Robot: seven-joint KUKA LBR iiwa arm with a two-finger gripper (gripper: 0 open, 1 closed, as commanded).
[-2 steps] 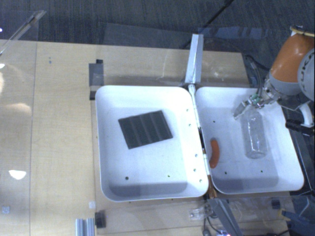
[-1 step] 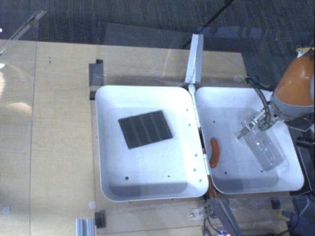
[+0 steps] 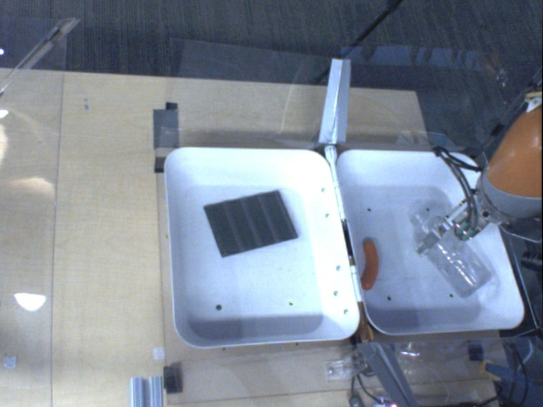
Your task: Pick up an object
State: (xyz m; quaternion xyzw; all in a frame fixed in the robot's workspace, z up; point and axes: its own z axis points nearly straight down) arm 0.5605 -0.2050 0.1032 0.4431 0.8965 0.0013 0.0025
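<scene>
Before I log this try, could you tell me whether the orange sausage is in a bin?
In: the sausage lies flat on the right bin's floor, near its left wall.

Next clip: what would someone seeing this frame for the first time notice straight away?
Probably the dark grey ribbed rectangular slab, lying alone and slightly tilted in the left white bin. Next, the small orange-red sausage-shaped piece near the left wall of the right white bin. On that bin's right side the grey arm's gripper hangs right at a clear plastic bottle-like object that is hard to make out against the white floor.
</scene>
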